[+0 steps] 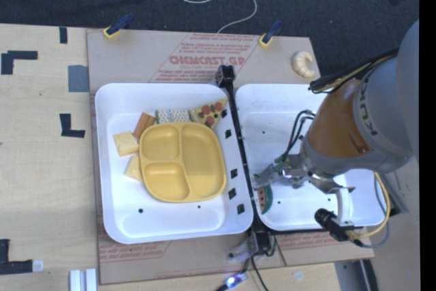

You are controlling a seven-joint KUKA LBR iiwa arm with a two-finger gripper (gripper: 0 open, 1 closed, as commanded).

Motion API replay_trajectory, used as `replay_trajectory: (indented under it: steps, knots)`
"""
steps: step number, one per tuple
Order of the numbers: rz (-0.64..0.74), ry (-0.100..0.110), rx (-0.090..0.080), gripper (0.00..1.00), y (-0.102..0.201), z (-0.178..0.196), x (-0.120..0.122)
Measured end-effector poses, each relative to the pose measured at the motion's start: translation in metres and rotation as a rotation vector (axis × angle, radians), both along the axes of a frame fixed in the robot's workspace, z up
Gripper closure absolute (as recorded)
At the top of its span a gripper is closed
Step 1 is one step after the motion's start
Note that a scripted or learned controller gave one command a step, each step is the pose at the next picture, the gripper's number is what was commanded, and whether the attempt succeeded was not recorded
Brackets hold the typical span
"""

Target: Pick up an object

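Left bin (109,146), frame centre-left: yellow tray (182,161) over small food pieces: cracker (126,144), pizza slice (210,112) at upper right. Right bin (272,105): watermelon slice (264,197) at lower-left corner beside the divider. Tool (269,177) low just above the slice; spread or pressed, cannot tell. Arm (354,126) enters from right.

Yellow plastic divided plate (182,161), three compartments, upright and flat, centre of left white bin (109,146). Green-and-red watermelon-slice toy (264,198) at right white bin's (272,102) near-left edge.
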State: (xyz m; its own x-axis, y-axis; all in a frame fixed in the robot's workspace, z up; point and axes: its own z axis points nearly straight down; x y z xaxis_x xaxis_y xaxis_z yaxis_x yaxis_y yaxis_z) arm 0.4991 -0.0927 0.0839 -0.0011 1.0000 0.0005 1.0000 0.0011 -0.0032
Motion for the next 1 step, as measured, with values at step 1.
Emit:
replay_trajectory:
  steps: [1]
  knots:
    - [0.0, -0.002, 0.001, 1.0, 0.0004, 0.0117, 0.0008]
